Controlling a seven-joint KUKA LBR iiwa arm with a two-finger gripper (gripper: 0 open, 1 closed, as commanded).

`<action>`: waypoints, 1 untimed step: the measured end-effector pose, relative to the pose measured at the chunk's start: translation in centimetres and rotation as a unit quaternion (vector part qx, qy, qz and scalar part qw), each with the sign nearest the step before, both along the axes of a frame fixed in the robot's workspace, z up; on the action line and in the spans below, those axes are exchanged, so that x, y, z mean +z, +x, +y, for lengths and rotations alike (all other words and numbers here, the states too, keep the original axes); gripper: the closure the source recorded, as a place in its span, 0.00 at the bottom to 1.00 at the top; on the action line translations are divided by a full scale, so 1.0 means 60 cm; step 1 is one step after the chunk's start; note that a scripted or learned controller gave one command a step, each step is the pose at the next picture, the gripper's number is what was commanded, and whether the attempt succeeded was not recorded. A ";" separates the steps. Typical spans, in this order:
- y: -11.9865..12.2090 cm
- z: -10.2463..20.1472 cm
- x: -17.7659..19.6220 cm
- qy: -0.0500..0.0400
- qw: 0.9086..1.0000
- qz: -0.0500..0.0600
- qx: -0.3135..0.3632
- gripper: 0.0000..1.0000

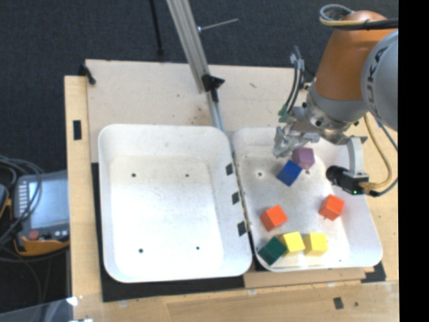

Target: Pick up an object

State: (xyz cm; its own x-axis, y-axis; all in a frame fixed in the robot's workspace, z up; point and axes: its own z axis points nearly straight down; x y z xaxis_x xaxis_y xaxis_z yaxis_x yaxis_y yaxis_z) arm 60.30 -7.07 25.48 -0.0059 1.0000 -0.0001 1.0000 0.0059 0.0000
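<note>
White right bin [372, 247] holds all seven blocks resting on its floor, none lifted; gripper [287, 143] hovers just beside the blue block [289, 173] and purple block [305, 157], grip state indeterminable.

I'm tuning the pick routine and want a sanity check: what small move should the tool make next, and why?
Probably a short straight descent. The tool hovers in the right bin, close above the blue cube and the purple cube, with no cube seen between its fingers. Those two cubes sit nearly touching, so aiming at the blue one's free side seems safer.
</note>
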 end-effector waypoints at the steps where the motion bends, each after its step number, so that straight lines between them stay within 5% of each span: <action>1: -0.004 0.099 0.009 0.001 1.000 0.000 0.001 1.00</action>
